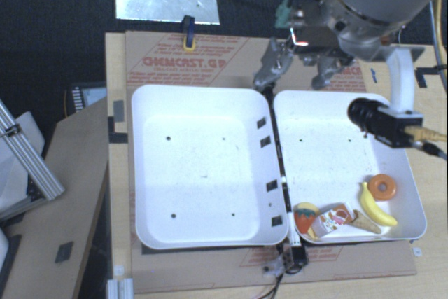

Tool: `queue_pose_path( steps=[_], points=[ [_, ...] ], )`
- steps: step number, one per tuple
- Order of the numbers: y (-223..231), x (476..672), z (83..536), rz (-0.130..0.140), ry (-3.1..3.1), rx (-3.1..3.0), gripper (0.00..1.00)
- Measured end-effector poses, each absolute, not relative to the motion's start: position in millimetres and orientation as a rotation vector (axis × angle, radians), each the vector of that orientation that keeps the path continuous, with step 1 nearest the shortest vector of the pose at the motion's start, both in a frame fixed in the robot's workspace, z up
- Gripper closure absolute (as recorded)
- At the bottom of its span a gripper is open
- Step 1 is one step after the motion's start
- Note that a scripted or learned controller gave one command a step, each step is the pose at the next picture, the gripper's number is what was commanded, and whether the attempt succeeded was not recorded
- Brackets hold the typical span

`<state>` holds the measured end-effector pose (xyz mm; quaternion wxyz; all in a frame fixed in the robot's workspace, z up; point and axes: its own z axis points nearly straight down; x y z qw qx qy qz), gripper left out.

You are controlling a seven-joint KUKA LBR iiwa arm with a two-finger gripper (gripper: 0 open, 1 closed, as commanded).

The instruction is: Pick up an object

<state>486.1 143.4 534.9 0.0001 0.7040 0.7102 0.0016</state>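
The left bin [203, 164] lies at nine o'clock of the right bin [336, 150]. The gripper [294, 72] hangs at twelve o'clock over the bins' far edge, fingers spread apart with nothing between them. Along the right bin's six-o'clock rim lie a tomato [306, 218], a small packet [333, 219] and a banana [375, 206]; a doughnut [382, 185] sits at the banana's one o'clock.
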Motion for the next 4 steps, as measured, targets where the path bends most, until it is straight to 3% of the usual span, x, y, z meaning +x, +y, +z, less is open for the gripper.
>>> queue_pose_path(
  steps=[2,3,4],
  points=[
    [236,486.2,535,0.005,2.228,2.214,0.00],
    [234,497.8,535,0.004,2.222,2.220,0.00],
    [235,497.7,546,0.008,2.222,2.219,1.00]
  ],
)
